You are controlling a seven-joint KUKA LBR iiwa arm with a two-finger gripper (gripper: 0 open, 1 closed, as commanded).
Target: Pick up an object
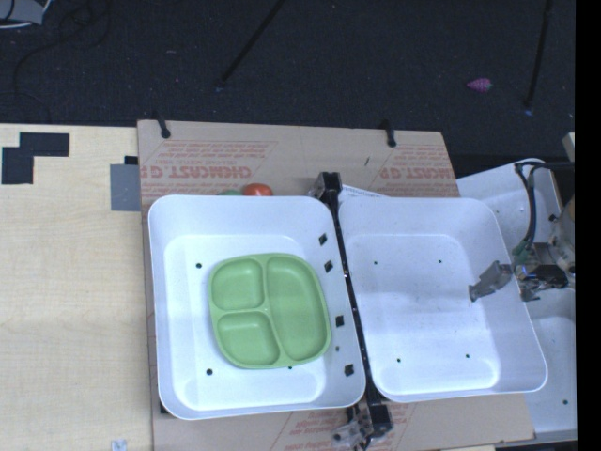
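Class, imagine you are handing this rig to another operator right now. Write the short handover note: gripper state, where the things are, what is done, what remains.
Gripper: at the right edge of the right bin, low over its floor, with nothing visible between its fingers; open or shut cannot be told from this view.
Things: a green divided plate lies flat in the left bin, far from the gripper. Something small and red-orange sits on the cardboard behind the left bin.
Done: nothing picked up yet.
Left: move over to the left bin, grasp the plate and lift it.
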